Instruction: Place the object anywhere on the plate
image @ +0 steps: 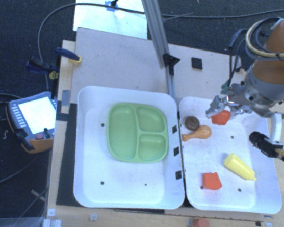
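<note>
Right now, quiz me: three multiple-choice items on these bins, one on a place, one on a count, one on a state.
1. Where does the green plate lie?
A. In the left bin
B. In the right bin
C. On the bench outside both bins

2. How many compartments has the plate?
A. Two
B. Three
C. Five

3. What is at the gripper?
A. A yellow piece
B. A green plate
C. An orange-red piece right under its tip

Key: 1 A, the plate sits inside the left bin's rim. 2 B, one long section and two small ones. 3 C, the orange-red piece lies just below the gripper.
</note>
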### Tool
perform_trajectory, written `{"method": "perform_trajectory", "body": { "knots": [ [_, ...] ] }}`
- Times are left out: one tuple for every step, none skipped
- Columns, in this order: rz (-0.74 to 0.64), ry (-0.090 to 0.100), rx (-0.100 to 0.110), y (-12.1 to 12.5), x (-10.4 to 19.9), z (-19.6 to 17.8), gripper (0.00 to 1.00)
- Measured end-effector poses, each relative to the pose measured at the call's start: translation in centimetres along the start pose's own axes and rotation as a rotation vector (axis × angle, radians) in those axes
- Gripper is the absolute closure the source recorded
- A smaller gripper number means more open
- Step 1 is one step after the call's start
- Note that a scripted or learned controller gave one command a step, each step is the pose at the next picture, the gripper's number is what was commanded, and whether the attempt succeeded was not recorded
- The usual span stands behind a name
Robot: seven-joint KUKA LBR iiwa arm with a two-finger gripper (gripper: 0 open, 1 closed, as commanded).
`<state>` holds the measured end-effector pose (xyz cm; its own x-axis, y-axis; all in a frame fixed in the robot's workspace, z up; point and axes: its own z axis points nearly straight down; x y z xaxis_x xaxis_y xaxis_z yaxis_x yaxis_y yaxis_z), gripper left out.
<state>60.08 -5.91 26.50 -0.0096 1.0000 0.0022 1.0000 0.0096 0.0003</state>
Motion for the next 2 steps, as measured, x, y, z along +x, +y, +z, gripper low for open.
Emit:
{"method": "perform_trajectory", "body": {
  "knots": [
    [0.001,-0.001,0.002,-2.7,4.8,1.9,1.00],
    [0.001,-0.001,0.003,-5.0,10.0,3.5,1.00]
  ]
}}
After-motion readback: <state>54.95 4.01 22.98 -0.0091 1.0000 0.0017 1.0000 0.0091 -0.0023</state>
